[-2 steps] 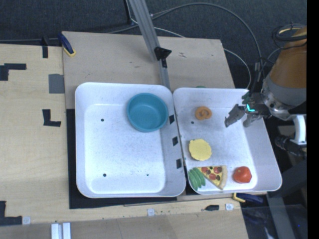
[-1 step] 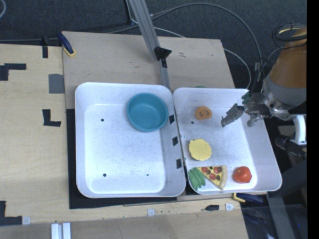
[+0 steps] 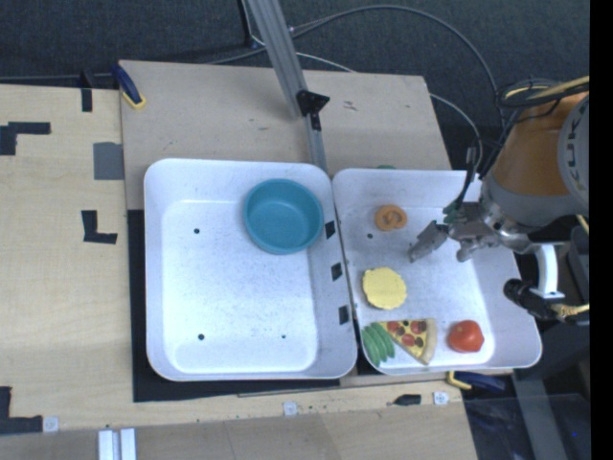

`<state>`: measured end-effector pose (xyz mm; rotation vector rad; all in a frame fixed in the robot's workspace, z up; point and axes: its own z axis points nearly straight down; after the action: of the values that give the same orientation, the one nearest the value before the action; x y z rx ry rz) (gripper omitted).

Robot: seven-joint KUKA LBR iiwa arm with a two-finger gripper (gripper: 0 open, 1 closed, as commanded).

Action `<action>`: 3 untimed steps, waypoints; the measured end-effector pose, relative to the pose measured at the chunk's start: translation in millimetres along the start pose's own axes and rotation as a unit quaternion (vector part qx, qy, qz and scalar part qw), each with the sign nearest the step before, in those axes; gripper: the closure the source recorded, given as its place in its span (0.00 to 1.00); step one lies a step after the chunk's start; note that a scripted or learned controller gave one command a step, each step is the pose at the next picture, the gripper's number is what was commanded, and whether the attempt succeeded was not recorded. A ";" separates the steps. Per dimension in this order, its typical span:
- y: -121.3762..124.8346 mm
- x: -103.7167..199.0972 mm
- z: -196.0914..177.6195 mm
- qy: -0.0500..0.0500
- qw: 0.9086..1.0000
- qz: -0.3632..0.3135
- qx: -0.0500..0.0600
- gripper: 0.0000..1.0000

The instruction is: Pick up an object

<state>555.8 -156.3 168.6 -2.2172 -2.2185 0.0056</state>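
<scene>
The grey arm (image 3: pixel 575 161) wears an orange band above its wrist, with black cables and a dark metal gripper (image 3: pixel 442 241).

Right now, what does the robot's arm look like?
The arm is grey and rounded, with a wide orange band above the wrist. Thin black cables and a yellow one loop around its top. At its tip sits a small grey metal end effector with two dark fingers.
</scene>
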 end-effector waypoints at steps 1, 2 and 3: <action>-1.2 7.2 44.8 0.000 1.000 0.000 -0.001 0.00; -0.6 7.2 79.5 -0.001 1.000 0.000 -0.003 0.00; -0.4 6.4 67.8 -0.002 1.000 0.000 -0.004 1.00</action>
<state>554.9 -149.8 100.8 -2.2239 -2.2236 -0.0005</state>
